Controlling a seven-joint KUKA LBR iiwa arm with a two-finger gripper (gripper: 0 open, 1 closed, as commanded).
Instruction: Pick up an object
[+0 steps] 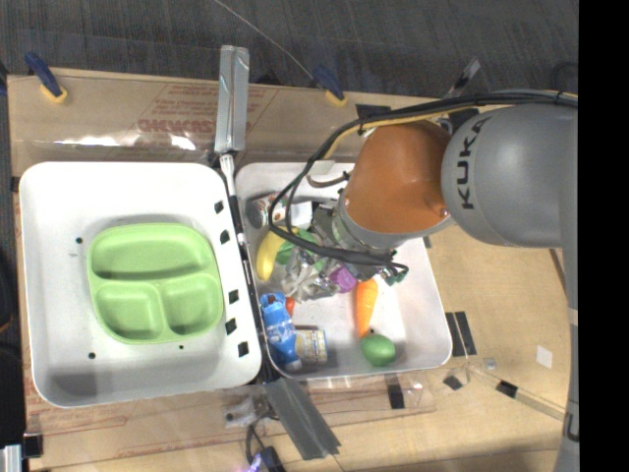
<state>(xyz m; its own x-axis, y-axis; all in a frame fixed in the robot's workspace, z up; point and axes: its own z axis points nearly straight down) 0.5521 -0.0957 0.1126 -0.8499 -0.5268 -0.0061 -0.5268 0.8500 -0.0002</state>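
claw (pixel 316 264) is lowered into the right bin (pixel 432 313), hidden by the arm's orange band (pixel 398 175); whether it is open or closed cannot be told. just left of it one yellow banana (pixel 267 255) is seen, just right one orange carrot (pixel 365 305). nearer the front lie one green lime (pixel 377 349), one small can (pixel 312 345) and one blue packet (pixel 277 330). farther left, one green divided plate (pixel 153 281) sits in the left bin (pixel 44 264).

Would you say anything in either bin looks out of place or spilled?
Nothing looks spilled or damaged. The green tray lies flat in the left bin. The right bin holds a loose jumble: banana, carrot, lime and a tipped can.
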